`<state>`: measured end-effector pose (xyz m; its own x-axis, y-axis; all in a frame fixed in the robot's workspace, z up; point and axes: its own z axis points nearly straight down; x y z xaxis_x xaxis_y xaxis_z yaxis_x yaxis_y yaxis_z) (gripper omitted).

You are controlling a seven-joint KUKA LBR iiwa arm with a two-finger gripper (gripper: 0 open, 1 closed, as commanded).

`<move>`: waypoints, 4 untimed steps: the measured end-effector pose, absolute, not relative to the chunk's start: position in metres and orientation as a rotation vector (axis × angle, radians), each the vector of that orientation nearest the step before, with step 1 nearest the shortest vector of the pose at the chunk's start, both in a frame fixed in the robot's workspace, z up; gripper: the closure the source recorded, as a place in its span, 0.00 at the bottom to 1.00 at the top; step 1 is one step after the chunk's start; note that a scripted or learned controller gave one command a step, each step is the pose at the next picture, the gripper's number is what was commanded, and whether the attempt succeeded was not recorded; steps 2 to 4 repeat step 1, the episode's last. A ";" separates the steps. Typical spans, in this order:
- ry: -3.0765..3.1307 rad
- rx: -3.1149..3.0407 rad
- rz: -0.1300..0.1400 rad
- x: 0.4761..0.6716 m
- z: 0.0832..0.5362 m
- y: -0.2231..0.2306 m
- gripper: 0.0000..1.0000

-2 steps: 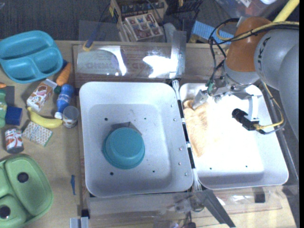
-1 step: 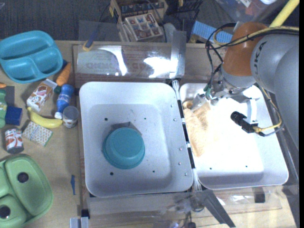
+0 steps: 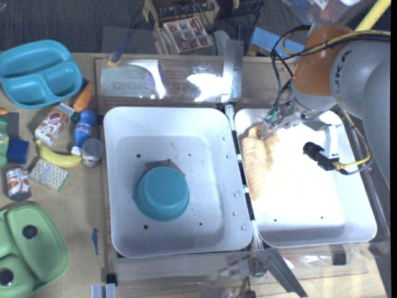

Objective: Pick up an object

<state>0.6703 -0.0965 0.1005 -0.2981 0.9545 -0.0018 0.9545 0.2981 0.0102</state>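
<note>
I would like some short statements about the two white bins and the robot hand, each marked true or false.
1. A blue bowl sits in the left bin. True.
2. The tan cloth lies in the left bin. False: it lies in the right bin, along its left wall.
3. The hand is over the upper end of the tan cloth. True.
4. The banana lies inside the right bin. False: it lies on the bench left of both bins.
</note>
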 end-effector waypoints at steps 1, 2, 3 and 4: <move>2.892 1.209 0.004 0.666 0.187 -0.072 1.00; 2.892 1.209 0.004 0.666 0.187 -0.072 1.00; 2.892 1.209 0.004 0.666 0.187 -0.072 1.00; 2.892 1.209 0.004 0.666 0.187 -0.072 1.00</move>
